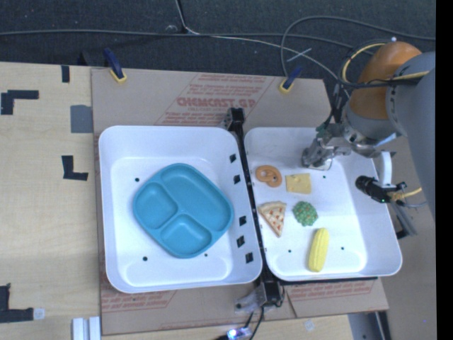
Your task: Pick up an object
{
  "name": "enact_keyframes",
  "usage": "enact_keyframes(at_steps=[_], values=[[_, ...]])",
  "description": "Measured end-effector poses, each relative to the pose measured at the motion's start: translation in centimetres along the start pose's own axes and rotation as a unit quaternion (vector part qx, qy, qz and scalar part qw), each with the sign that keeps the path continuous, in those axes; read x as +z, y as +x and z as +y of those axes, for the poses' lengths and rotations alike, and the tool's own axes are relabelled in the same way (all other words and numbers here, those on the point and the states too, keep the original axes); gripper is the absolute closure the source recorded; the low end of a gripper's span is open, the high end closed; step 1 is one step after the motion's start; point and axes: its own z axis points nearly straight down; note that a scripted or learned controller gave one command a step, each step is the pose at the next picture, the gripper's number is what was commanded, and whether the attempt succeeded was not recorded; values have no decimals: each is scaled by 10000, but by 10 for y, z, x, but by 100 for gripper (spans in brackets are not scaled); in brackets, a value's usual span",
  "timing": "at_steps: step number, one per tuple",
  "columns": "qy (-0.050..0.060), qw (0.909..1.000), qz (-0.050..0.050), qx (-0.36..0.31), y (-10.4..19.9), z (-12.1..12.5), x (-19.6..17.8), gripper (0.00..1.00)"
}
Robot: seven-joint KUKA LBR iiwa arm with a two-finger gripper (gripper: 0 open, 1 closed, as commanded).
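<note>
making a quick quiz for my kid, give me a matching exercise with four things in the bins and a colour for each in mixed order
Things:
1. divided plate
2. corn cob
3. broccoli
4. pretzel

Colours:
a. green
b. orange-brown
c. blue
d. yellow

Pairs: 1-c, 2-d, 3-a, 4-b

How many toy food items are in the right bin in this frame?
5, all loose in the right bin: pretzel and cheese block in the middle, pizza slice and broccoli below them, corn cob nearest the front. None looks hidden.
</note>
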Motion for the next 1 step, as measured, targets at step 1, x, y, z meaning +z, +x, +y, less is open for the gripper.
enact_keyframes(at_steps=[1], values=[[93,9999,51,4,1,-3,-62,100]])
